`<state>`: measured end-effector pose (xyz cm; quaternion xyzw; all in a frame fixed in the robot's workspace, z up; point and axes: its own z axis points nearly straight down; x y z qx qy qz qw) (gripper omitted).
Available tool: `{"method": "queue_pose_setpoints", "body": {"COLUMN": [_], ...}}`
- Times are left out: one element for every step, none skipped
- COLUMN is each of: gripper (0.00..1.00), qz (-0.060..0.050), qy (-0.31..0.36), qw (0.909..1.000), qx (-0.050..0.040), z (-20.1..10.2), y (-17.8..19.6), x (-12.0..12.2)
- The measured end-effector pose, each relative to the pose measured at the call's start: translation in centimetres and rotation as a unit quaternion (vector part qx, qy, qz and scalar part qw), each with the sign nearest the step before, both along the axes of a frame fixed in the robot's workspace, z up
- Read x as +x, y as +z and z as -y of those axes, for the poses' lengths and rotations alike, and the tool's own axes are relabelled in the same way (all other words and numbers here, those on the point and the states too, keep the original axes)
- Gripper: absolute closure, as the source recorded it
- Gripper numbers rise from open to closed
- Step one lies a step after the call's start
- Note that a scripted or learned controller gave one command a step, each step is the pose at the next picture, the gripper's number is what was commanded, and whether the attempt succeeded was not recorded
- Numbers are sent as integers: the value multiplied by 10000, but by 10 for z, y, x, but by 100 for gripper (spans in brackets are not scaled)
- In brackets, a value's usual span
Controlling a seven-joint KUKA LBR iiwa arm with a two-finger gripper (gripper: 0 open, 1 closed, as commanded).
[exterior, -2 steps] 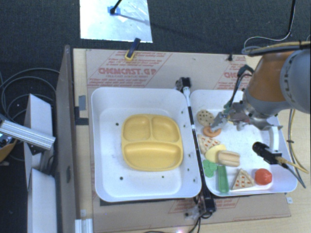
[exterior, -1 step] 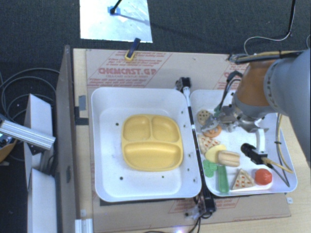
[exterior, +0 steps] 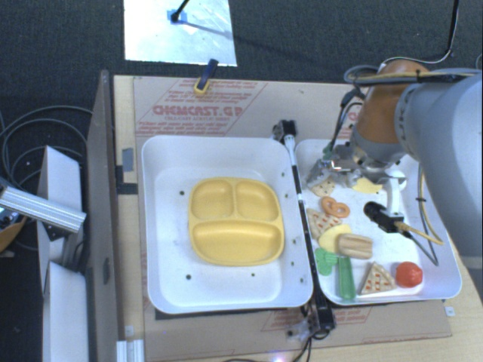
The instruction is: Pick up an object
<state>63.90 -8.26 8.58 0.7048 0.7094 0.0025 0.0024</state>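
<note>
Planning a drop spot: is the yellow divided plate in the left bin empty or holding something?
Empty. The yellow divided plate lies flat in the left bin, and all three compartments show bare yellow surface.

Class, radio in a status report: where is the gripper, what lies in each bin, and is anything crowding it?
Gripper low over right bin's far end, grip unreadable. Toy foods crowded below: pretzel, red tomato. Yellow divided plate alone in left bin.

Two white bins (exterior: 162, 225) (exterior: 445, 274); one yellow divided tray (exterior: 235, 221); one red tomato (exterior: 409, 274).
</note>
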Motion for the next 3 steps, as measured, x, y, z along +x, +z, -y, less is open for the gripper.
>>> {"method": "queue_pose_setpoints", "body": {"gripper": [0,0,100], "qz": [-36,-42,-18], "qy": [-34,-30,-24], "qw": [10000,10000,10000], "qx": [-4,1,2], "z": [16,3,3], "y": [-1,-2,10], "x": [-20,-51,-49]}}
